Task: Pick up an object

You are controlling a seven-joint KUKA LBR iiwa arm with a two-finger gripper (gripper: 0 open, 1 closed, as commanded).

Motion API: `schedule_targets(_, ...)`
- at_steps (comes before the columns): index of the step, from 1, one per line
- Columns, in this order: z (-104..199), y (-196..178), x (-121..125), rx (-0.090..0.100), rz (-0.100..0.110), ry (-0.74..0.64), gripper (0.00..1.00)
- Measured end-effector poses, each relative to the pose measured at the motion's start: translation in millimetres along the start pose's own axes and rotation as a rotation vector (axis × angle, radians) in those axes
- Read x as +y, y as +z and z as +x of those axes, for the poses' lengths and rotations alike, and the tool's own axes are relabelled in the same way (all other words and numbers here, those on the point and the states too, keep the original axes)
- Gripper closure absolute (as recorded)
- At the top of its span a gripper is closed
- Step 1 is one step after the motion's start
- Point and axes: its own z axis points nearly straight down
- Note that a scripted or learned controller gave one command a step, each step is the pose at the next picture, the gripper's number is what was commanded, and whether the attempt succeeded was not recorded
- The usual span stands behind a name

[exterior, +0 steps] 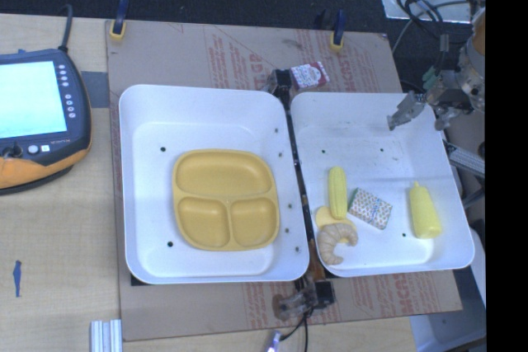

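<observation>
- The right bin [388,260] serves as the landmark; it sits flush against the left bin [140,177] on a cardboard sheet.
- The gripper [421,111] hangs over the right bin's far right corner, above bare white floor, with nothing between its fingers.
- One grey finger [402,113] points down to the left and another shows dimly to its right, so the pair looks spread apart, though the blur there makes that only probable.
- In the right bin's near half lie four things: a corn cob [337,191] standing lengthwise near the bin's left wall, a croissant [337,241] just below it near the front left corner, a small patterned packet [370,208] just right of the corn, and a yellow bottle [424,210] near the right wall.
- The corn and croissant lie over a pale yellow piece [322,218] that I cannot identify.
- All four things lie well apart from the gripper.
- The left bin holds a yellow divided tray [224,199].
- A handheld control pad [37,119] rests on the bench well left of both bins.
</observation>
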Motion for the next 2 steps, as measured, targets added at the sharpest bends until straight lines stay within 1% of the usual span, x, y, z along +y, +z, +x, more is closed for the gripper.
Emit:
schedule_targets(1, 106.9, 52.5, 34.4, 0.0, 0.002, -0.002, 0.0)
schedule_targets(2, 78.5, 153.0, -18.0, -0.001, 0.003, 0.001, 0.0)
